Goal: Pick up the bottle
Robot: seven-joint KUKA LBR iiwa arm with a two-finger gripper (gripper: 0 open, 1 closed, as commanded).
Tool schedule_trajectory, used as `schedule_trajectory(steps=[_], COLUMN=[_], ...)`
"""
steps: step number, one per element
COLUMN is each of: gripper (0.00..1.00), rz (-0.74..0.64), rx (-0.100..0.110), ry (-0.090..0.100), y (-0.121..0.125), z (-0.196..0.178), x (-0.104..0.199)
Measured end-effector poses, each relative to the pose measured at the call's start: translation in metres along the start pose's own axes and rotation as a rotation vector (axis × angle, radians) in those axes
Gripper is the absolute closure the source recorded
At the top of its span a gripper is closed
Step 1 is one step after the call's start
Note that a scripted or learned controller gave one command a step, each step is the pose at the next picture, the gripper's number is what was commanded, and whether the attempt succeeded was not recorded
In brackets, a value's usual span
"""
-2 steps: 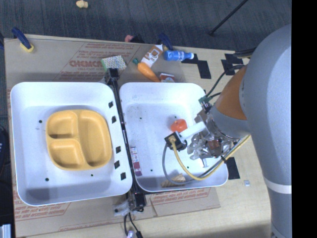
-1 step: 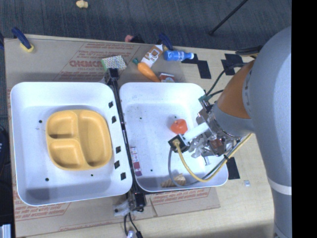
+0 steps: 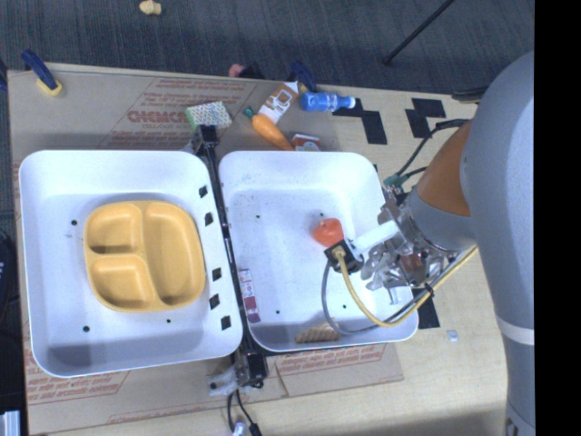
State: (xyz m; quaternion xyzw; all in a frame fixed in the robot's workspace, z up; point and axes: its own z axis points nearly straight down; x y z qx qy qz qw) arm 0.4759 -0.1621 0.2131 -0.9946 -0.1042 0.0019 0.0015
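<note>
Blue plastic marks the small bottle [image 3: 325, 103], which lies on its side on the cardboard bench top [image 3: 136, 107] behind the right bin, outside both bins; whatever its label says is too small to read. Just to its left lies a white-and-orange carton or tube [image 3: 279, 101], and near that an orange carrot-shaped toy [image 3: 270, 132] and a small checked green-and-white packet [image 3: 209, 113]. Red print runs along the cardboard, but only broken letters can be made out.

Two shallow white bins sit side by side. The right bin [image 3: 272, 198] holds one red-orange rounded object [image 3: 329, 232] near its middle and a thin tan piece [image 3: 317, 335] against its front wall. The left bin [image 3: 45, 198] holds one yellow tray with three compartments [image 3: 143, 253].

The gripper [image 3: 386, 266] hangs over the right bin's right side, a yellow cable [image 3: 361, 306] looping beneath it, well apart from the bottle. Whether it is spread or closed I cannot tell.
</note>
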Motion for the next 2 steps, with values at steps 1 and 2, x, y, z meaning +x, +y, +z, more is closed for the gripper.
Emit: schedule_trajectory(steps=[1,2], gripper=[1.00,1.00], rz=[-0.006,0.001], rx=[0.000,0.003], ry=[0.002,-0.002], y=[-0.008,-0.009], z=[-0.009,0.003], x=[0.002,0.002])
